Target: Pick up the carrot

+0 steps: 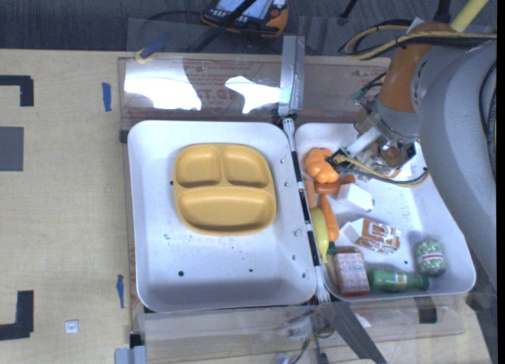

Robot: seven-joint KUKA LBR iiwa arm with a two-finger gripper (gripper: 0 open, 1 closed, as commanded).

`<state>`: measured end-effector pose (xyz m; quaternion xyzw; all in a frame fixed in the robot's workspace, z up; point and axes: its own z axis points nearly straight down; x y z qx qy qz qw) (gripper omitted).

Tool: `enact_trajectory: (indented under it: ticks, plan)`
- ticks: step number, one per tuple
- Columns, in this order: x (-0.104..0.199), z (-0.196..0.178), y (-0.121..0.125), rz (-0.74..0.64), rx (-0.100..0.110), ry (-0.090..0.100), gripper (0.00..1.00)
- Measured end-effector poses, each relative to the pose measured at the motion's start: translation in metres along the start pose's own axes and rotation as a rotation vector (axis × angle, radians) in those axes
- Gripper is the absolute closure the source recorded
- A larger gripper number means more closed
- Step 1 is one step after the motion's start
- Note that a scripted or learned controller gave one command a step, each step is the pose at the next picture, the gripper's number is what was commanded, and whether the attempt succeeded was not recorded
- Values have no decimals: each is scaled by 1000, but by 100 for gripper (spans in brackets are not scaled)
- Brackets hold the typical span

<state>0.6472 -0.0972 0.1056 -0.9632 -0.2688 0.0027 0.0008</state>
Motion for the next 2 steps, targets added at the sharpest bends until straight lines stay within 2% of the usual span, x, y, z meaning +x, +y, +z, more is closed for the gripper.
enact_trajectory:
  ticks: [1,2]
  plan:
    - [8,-79,-36,-202,-5,5,100]
    - [8,-79,-36,-202,-5,5,0]
